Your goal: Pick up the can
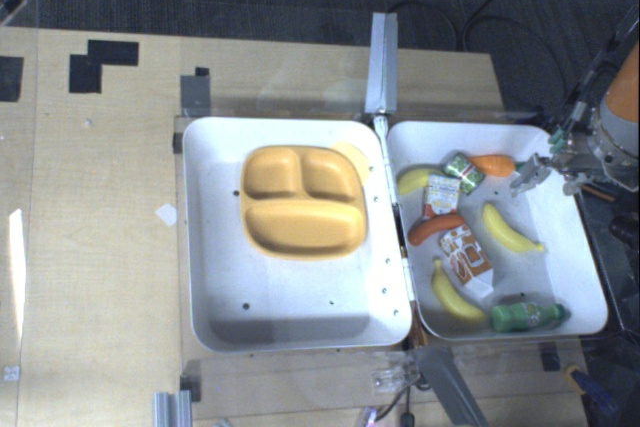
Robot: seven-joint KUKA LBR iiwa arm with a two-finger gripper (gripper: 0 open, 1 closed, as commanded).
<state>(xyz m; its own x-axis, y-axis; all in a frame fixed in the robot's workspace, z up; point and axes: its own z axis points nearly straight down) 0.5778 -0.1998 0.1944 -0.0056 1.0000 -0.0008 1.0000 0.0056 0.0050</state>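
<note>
The can is small and green with a pale end, and it lies tilted near the back of the right bin. An orange carrot touches its right side and a small carton sits just in front of it. My gripper hangs over the bin's back right corner, to the right of the carrot and apart from the can. Nothing shows in its grasp.
The right bin also holds three bananas, a red sausage, a printed packet and a green bottle at the front. The left bin bears a yellow compartment tray. A metal divider stands between the bins.
</note>
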